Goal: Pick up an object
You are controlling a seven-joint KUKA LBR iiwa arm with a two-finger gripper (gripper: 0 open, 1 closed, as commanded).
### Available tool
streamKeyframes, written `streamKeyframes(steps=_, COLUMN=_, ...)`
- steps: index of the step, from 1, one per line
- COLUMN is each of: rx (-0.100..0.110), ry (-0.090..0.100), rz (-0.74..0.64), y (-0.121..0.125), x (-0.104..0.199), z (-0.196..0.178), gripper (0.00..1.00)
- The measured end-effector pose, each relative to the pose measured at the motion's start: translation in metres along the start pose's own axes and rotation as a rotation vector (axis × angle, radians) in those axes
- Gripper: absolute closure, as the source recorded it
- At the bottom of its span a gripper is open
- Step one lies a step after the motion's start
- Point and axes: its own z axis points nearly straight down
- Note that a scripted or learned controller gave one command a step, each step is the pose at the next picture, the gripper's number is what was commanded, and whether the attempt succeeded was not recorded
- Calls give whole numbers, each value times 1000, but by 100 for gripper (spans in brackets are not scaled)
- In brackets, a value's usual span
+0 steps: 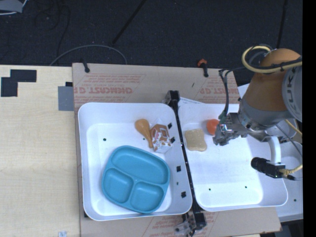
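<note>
Pale wood bench (34, 152), black floor (148, 23) behind; claw (220, 135) state unclear.

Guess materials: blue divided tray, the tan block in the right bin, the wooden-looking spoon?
Blue divided tray: likely molded plastic, matte to satin, with an even colour and soft rounded compartment edges.
Tan block: looks like sponge or foam, dull and slightly mottled; could be something else.
Spoon: appears to be wood, with a warm orange-brown tone and no glare, though tinted plastic is possible.
</note>
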Motion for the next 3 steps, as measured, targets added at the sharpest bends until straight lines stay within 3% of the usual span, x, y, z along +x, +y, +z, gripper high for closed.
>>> streamKeyframes(steps=2, rx=-1, ry=0, rz=-1, y=-7, x=115, z=-16, gripper=100)
streamKeyframes(steps=3, rx=0, ry=-1, rz=-1, y=3, x=170, z=-15, gripper=100)
